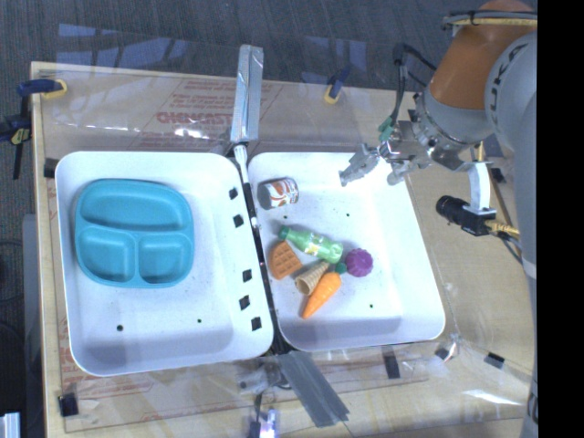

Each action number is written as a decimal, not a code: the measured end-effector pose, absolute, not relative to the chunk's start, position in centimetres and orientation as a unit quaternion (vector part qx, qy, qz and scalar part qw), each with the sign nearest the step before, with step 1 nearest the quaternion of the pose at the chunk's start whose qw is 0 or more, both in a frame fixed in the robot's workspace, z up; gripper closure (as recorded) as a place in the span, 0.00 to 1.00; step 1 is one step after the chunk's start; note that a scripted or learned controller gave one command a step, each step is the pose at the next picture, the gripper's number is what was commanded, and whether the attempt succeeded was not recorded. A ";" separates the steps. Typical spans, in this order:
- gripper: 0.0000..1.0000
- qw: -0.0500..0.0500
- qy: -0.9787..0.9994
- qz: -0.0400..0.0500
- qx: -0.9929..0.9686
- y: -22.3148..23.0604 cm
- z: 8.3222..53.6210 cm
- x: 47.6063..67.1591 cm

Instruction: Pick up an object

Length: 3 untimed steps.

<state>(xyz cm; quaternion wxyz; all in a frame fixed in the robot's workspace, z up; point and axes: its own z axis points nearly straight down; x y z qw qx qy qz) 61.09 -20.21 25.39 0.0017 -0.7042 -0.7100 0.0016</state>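
A wooden bench (pixel 474 336) under a sheet of clear plastic is filling most of the frame, with dark grey carpet (pixel 137 7) lying beyond its upper edge. Red printing is showing through the plastic at the upper middle. A blue clamp (pixel 36 88) is gripping the bench's upper left corner, and another clamp (pixel 338 85) is sitting on the top edge at upper centre.

2 white bins are lying side by side on the bench. The left bin (pixel 119 336) is holding a blue divided plate (pixel 133 232) with 3 compartments, in its upper left part. A metal strip (pixel 247 94) is running up from the seam between the bins, and a grey bracket (pixel 310 392) is sitting at the seam's lower end.

The right bin (pixel 401 281) is holding the toys. A small can (pixel 278 192) is lying on its side near the upper left corner. Lower down, in the middle, a green bottle (pixel 311 244), a waffle (pixel 284 259), an ice cream cone (pixel 309 276), a carrot (pixel 321 295) and a purple ball (pixel 359 262) are clustering close together.

The arm (pixel 484 53) is reaching in from the upper right. Its gripper (pixel 376 168) is hanging over the upper right edge of the right bin, its 2 fingers spread apart with nothing between them, well apart from the toy cluster.
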 end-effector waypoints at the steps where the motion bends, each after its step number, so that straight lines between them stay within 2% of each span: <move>1: 0.00 0.000 -0.709 -0.001 -0.706 -18.6 10.7 58.2; 2: 0.00 0.001 -0.689 0.001 -0.724 -16.9 9.1 52.4; 3: 1.00 0.002 -0.691 0.002 -0.723 -16.9 10.1 52.4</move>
